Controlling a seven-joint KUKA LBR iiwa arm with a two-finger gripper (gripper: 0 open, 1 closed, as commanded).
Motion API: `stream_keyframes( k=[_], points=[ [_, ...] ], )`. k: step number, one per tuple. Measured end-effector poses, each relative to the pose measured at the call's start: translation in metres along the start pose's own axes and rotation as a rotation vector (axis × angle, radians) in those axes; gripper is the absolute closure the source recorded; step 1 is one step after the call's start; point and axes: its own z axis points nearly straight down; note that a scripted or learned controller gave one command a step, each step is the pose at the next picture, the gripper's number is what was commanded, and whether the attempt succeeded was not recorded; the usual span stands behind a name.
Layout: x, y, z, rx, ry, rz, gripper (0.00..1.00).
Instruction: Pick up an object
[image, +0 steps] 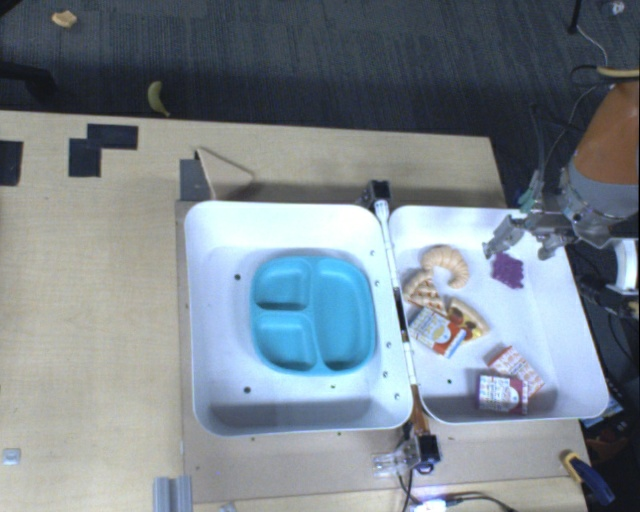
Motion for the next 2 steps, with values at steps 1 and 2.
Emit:
stream_keyframes(
  k=[1,2],
  points=[
    [0.014,-0.027,0.107,-0.003,-0.001,0.002,0.00],
    [0.059,-0.072,0.106,-0.006,0.000,0.002,0.00]
  ],
)
